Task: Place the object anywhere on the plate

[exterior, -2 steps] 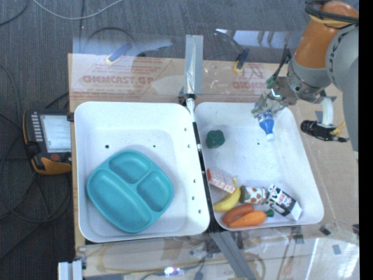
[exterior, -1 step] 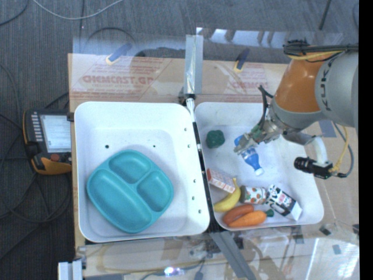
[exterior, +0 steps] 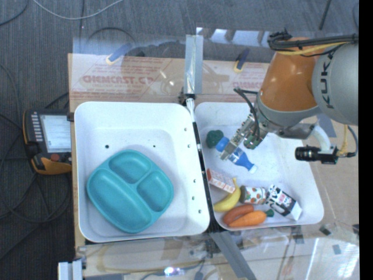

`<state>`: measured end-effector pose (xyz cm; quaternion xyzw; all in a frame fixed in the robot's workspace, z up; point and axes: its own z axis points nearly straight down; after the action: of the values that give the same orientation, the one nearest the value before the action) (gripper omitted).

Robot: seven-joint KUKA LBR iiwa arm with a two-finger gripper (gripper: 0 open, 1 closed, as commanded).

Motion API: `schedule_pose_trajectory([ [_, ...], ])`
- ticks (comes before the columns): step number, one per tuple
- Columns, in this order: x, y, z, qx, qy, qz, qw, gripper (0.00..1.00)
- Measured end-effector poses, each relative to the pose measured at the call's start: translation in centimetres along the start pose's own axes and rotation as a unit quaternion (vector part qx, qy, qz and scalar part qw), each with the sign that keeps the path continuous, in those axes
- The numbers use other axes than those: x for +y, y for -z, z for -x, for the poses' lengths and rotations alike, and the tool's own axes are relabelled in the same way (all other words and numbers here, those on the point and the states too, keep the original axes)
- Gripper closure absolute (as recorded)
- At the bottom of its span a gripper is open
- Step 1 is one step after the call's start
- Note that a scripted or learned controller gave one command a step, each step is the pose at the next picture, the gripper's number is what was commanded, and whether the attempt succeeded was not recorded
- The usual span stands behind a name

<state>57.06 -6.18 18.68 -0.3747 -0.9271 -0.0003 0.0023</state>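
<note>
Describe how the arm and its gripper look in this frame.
The arm is a bulky, rounded KUKA: grey shell with black lettering on its side and a broad orange band above the wrist. Dark cables run along its top. A black cylindrical fitting sticks out beneath it. The gripper is a small metallic assembly at its end.

One fixed overhead cam, angled down

It sits fairly high above the worktop (exterior: 134, 77), catching both shallow white plastic bins (exterior: 93, 121) whole, plus grey carpet floor (exterior: 145, 10) beyond.
</note>
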Motion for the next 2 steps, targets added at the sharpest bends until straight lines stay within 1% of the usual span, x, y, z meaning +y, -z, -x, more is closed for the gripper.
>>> schedule_pose_trajectory([
  [1,3.4,-0.7,-6.0,0.0,0.087,-0.001,0.9962,1.0],
  [2,6.3,0.2,-11.5,0.0,0.13,-0.001,0.9915,1.0],
])
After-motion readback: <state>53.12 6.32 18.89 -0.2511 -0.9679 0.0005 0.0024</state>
